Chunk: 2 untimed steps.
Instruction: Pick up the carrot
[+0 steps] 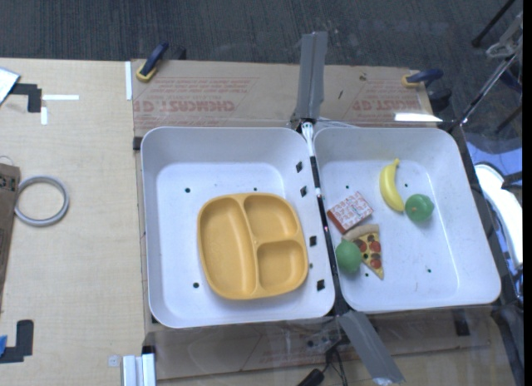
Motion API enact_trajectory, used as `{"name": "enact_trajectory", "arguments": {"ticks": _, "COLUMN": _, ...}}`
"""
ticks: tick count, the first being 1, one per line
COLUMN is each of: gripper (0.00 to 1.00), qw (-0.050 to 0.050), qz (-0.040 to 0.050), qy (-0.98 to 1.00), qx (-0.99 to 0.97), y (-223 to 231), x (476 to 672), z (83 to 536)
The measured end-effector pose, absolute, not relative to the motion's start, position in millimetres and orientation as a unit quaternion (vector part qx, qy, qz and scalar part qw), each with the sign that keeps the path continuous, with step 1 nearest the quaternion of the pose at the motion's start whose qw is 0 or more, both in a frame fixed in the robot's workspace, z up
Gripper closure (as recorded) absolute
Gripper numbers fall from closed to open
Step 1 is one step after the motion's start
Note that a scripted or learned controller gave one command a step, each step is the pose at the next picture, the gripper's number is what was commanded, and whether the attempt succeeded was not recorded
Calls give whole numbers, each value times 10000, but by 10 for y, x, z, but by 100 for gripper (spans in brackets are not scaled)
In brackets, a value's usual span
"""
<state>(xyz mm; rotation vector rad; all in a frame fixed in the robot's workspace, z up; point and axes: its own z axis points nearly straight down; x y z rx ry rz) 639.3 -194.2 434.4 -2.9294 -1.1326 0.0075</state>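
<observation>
- A grey ring of tape (39, 200) lies on the pale wooden bench (75, 293), well apart from both bins and probably just left there.
- The left shallow white bin (166, 210) holds a yellow three-compartment plastic plate (252, 244) lying flat near its middle, all compartments bare. It looks like a drop-off spot.
- The right shallow white bin (449, 259) touches the left one along the centre seam and holds all the small items, which keeps them together within the arm's reach.
- Near the seam is a red-and-white patterned flat box (350, 210). Just below it, an orange wedge with red spots (372, 251) touches a green round lump (348, 257).
- I cannot pick out the carrot with certainty. The orange wedge is the nearest match in colour, though it reads more like a toy pizza slice.
- Further right, a yellow toy banana (391, 186) lies beside a green ball-shaped fruit (419, 208).
- Whether the gripper's jaws are apart or together cannot be told here, and judging by the items at rest, the pick is not yet begun.
</observation>
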Motion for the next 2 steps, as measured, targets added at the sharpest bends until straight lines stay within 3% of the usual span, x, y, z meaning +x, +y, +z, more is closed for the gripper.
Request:
{"name": "enact_trajectory", "arguments": {"ticks": 1, "gripper": 0, "qw": 6, "qz": 32, "qy": -2726, "qx": -9621, "y": -1790, "x": 6505, "z": 2828}}
{"name": "enact_trajectory", "arguments": {"ticks": 2, "gripper": 0, "qw": 10, "qz": 30, "qy": -1637, "qx": -9865, "y": -1204, "x": 6449, "z": 1828}}
